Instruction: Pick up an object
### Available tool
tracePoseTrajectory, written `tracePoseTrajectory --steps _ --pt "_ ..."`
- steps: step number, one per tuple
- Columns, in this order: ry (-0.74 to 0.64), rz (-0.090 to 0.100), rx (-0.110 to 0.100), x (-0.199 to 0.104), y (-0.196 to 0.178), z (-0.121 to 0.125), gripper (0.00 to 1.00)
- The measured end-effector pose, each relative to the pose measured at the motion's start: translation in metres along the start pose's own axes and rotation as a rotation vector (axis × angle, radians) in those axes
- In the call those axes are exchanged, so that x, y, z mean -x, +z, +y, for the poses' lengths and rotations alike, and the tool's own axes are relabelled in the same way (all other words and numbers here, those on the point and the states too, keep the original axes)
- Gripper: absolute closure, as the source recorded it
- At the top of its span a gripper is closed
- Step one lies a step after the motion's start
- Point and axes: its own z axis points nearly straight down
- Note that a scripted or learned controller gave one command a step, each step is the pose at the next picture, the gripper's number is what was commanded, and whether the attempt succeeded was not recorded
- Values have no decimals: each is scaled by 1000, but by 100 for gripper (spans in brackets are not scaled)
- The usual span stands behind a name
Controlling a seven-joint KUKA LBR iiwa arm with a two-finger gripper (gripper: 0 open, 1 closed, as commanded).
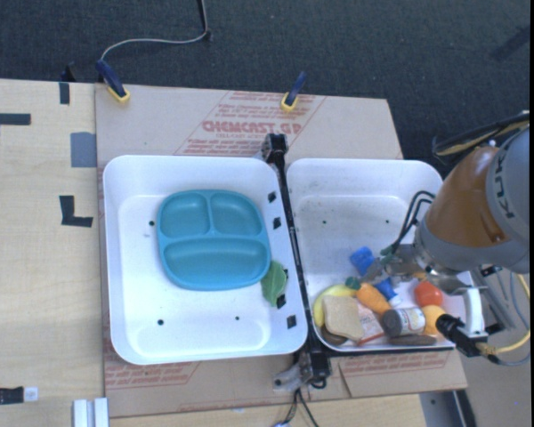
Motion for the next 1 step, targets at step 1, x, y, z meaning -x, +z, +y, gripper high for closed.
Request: tracePoseTrajectory --steps 1 --pt "-4 7 -9 -105 -88 52 100"
